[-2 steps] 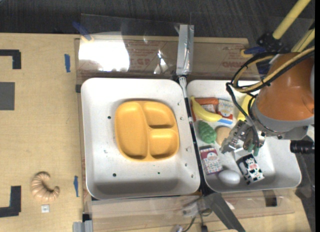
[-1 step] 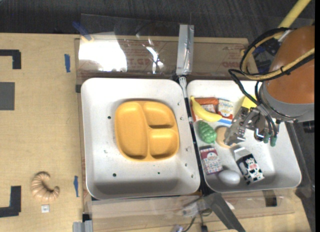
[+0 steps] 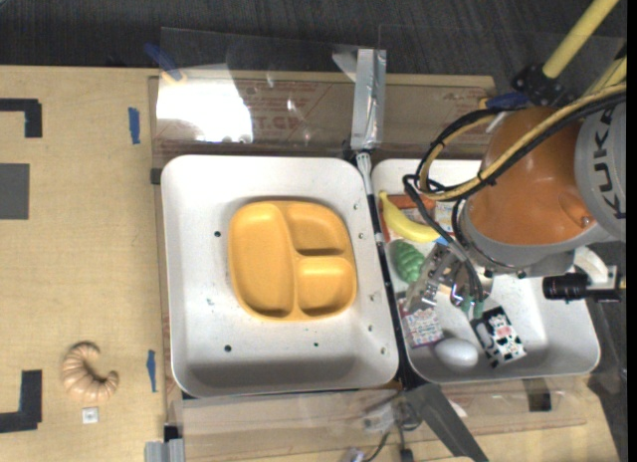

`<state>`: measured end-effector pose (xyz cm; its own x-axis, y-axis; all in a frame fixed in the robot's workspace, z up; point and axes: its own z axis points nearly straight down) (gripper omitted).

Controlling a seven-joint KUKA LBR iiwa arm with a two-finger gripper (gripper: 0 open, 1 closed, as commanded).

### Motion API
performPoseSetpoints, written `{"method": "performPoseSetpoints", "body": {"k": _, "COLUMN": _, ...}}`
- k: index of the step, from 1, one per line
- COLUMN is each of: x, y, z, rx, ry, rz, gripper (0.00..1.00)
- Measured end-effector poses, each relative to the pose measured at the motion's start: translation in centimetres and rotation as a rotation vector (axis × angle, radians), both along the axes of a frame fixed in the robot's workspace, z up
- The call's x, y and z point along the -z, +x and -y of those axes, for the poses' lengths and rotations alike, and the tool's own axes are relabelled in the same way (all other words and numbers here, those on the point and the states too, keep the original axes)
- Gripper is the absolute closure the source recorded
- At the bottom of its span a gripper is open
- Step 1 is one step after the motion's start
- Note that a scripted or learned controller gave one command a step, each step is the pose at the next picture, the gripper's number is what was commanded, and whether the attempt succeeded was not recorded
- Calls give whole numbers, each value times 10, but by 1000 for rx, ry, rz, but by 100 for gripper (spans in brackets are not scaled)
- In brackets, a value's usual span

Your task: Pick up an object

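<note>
Tan bench boards carry two white bins side by side. Right bin [image 3: 572, 346] holds the clutter: a banana [image 3: 406, 223] at its left edge, a green toy [image 3: 407, 259] just below it, a patterned card [image 3: 422, 328], a white egg [image 3: 458, 352] and a small black-and-white item [image 3: 501, 337]. Over them hangs the gripper [image 3: 445, 281]; whether its fingers are spread or pressed together, I cannot tell. Left bin [image 3: 189, 271] holds a yellow tray [image 3: 292, 257]. On the bench, well left, lies a croissant [image 3: 90, 370].
</note>
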<state>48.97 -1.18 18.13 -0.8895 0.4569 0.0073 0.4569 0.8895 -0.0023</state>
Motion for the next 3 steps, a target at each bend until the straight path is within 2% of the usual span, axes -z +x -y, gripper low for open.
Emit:
{"method": "performPoseSetpoints", "body": {"k": 1, "x": -107, "y": 24, "z": -18, "rx": 82, "ry": -1, "rz": 11, "gripper": 100}}
{"method": "performPoseSetpoints", "body": {"k": 2, "x": 29, "y": 37, "z": 85, "rx": -108, "ry": 0, "rz": 0, "gripper": 100}}
{"method": "performPoseSetpoints", "body": {"k": 3, "x": 84, "y": 48, "z": 87, "rx": 57, "ry": -1, "rz": 10, "gripper": 100}}
